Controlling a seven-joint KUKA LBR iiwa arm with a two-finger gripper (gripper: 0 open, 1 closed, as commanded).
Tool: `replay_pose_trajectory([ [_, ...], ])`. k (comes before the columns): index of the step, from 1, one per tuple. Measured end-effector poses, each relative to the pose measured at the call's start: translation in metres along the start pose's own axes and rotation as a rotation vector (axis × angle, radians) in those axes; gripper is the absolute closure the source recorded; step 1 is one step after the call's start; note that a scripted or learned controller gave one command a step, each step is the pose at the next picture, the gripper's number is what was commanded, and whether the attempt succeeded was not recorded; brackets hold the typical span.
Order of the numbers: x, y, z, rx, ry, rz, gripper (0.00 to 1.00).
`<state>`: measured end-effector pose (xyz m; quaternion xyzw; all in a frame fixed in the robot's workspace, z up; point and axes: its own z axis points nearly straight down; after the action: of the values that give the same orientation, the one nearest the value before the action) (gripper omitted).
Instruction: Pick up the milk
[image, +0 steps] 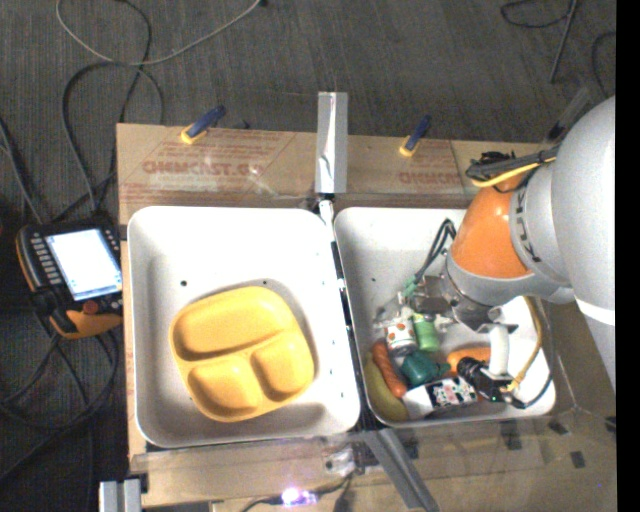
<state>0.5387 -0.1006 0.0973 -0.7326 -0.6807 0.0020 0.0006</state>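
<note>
where gripper (432, 300) dips among clutter — small milk (401, 334) carton beside; finger state unclear.

Even, moderately bright overhead light falls on the scene, and the two white bins (240, 225) look slightly washed out. Soft shadows gather under the yellow divided tray (243, 350) and along the bin walls. The teach pendant screen (84, 262) glows overexposed. The picture is grainy and a little soft, and small items in the right bin blur together.
</note>
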Motion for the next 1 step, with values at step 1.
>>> replay_pose_trajectory([
  [1, 0.0009, 0.0006, -0.0102, -0.001, 0.002, -0.001, 1.0],
])
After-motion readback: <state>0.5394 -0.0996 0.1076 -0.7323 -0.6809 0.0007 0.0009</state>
